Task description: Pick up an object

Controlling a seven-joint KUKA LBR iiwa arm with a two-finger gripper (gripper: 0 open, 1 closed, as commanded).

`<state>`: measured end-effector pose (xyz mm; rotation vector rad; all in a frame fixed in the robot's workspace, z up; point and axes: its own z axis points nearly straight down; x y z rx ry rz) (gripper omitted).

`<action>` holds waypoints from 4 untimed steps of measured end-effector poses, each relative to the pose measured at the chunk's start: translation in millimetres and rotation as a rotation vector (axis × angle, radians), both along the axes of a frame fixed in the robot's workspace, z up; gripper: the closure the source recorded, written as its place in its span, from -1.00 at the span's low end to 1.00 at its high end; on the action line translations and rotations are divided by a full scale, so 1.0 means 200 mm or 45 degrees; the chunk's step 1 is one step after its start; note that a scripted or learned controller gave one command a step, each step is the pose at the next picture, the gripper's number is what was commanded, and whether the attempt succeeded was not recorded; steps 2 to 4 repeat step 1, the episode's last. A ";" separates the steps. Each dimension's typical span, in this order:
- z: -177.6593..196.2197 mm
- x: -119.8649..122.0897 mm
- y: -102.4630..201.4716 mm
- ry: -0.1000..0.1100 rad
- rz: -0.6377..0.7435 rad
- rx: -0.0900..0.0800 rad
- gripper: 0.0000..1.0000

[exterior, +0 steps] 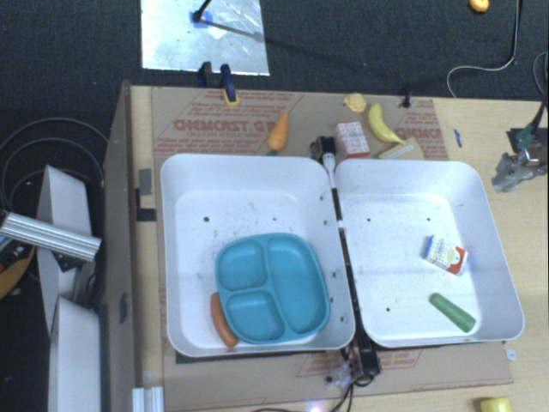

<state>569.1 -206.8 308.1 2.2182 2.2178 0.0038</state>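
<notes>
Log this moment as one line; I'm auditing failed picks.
gripper: right of bins, nothing seen held | right bin: small carton, green object | left bin: blue tray, orange sausage

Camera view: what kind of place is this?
Probably a robot lab pick-and-place bench: two white bins side by side on a board, toy food like a banana and carrot, loose cables on dark carpet.

Blue plate (271, 286), orange sausage (223, 320), green cucumber (452, 312), yellow banana (381, 125), white bins (249, 174)
</notes>
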 end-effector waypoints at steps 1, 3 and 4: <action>0.06 -0.11 0.20 0.004 0.008 0.003 1.00; 0.06 -0.11 0.20 0.004 0.008 0.003 1.00; 0.06 -0.11 0.20 0.004 0.008 0.003 1.00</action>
